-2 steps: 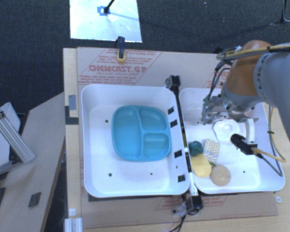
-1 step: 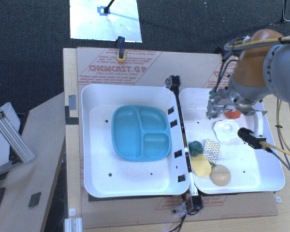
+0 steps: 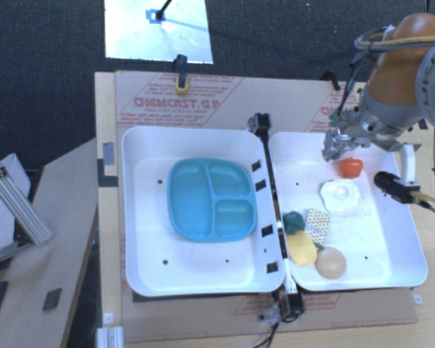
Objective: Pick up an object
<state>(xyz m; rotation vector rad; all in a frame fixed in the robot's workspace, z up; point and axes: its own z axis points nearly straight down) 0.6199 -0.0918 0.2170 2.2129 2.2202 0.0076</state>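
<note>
Tomato (image 3: 351, 167), small and red-orange, lies near the back of the right bin (image 3: 406, 256), just beside the gripper (image 3: 336, 147), whose grip cannot be told. A fried-egg toy (image 3: 339, 196) sits in front of it; nearer still lie a green piece (image 3: 294, 221), a yellow lemon (image 3: 301, 249) and a tan ball (image 3: 331, 262). A blue divided plate (image 3: 209, 199) fills the left bin (image 3: 141, 267).

2 white bins (image 3: 141, 267), 1 blue divided plate (image 3: 210, 198), 6 small items at 3 o'clock: orange piece (image 3: 351, 167), fried egg (image 3: 339, 195), green piece (image 3: 294, 221), checkered packet (image 3: 318, 223), yellow piece (image 3: 301, 248), tan ball (image 3: 331, 262).
</note>
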